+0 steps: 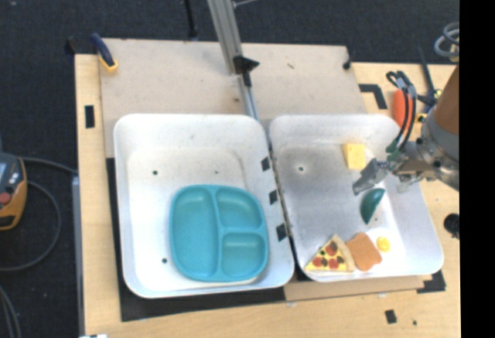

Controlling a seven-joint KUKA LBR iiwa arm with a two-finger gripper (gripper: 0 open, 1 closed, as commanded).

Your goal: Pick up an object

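Setting: a pale wooden bench stood on dark carpet and bore two shallow white bins side by side, with an aluminium rail rising behind them.
Left bin: the left bin held a teal divided tray in its near half.
Right bin: the right bin held a yellow block near its far right, a dark green leaf-shaped toy right of centre, and along the near wall a toy pizza slice, an orange bread-like piece and a small yellow piece.
Arm: the grey arm entered from the right, its gripper low over the right bin, between the yellow block and the green toy.
Gripper state: grey fingers showed, but their spacing could not be told; nothing was visibly between them.
Likely target: the green toy, just below the fingers and apart from its neighbours.
Handling, judged: it looked like light, rigid plastic play food with a smooth, possibly slippery skin, and not fragile.
Hold, judged: a grasp across its narrow width near the middle would suit; the tapered ends would likely squirt out.
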